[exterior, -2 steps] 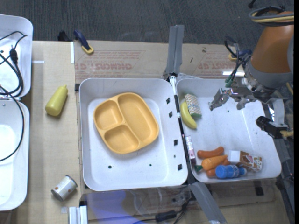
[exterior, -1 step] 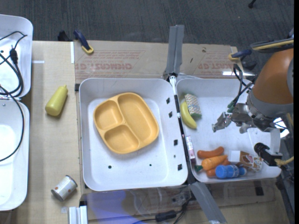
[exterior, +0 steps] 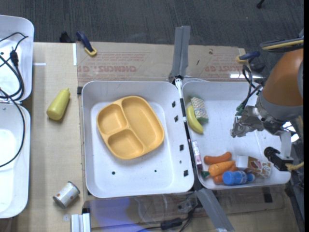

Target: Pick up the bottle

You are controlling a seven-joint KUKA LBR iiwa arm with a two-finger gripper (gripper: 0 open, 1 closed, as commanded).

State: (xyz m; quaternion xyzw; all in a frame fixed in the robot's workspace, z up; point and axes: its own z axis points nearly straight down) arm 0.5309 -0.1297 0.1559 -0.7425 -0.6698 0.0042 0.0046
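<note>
My claw hangs over the right bin, toward its right side, and it is hard to read: the metal parts blur into one grey cluster, so I cannot tell how it is set. Nothing shows in it. My arm is cut off by the right edge of the view, with cables looping past it.

The bottle lies on its side in the near right corner of that bin, blue-capped, touching an orange carrot; it is well apart from my claw. I count two carrot-like pieces, the second just behind the first. A small printed carton sits beside the bottle, its label too small to read. One banana lies by the divider, against a wrapped packet I cannot identify.

The left bin holds one yellow three-compartment plate. On the table outside the bins lie one yellow squeeze bottle and one small can.
</note>
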